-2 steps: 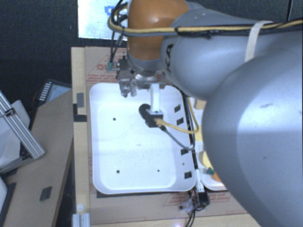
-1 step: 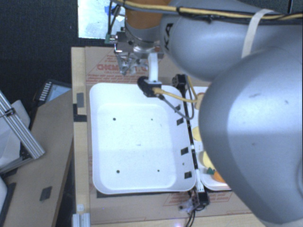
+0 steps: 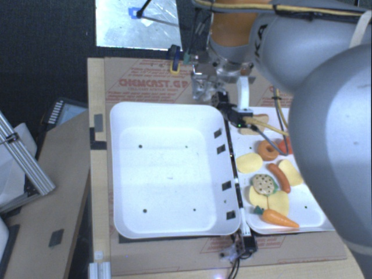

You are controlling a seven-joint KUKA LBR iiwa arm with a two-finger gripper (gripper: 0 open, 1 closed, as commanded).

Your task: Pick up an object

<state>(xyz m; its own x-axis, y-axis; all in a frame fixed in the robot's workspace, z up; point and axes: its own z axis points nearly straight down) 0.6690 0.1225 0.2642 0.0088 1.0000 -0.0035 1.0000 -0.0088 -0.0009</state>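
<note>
The object to pick is not fixed by the task; the candidates are small plastic toy foods lying in the right-hand shallow white plastic bin (image 3: 311, 217), all below and to the right of the two-finger gripper (image 3: 204, 89). The gripper hangs above the far end of the divide between the bins, and its fingers are too blurred against the wrist hardware to tell how far apart they stand or whether they grip anything.

To do the pick well, I judge the arm should travel toward the near right, settle over a piece with free space on both sides, and descend squarely; the orange toy carrot (image 3: 279, 217) at the near edge of the pile looks the least crowded.

Counted from large to small: two bins, the left-hand white bin (image 3: 168, 167) beside the gripper's lower left; about three yellow pieces; two sausages; one carrot; one brown ring doughnut (image 3: 267, 150); one speckled round biscuit (image 3: 263, 183).
</note>
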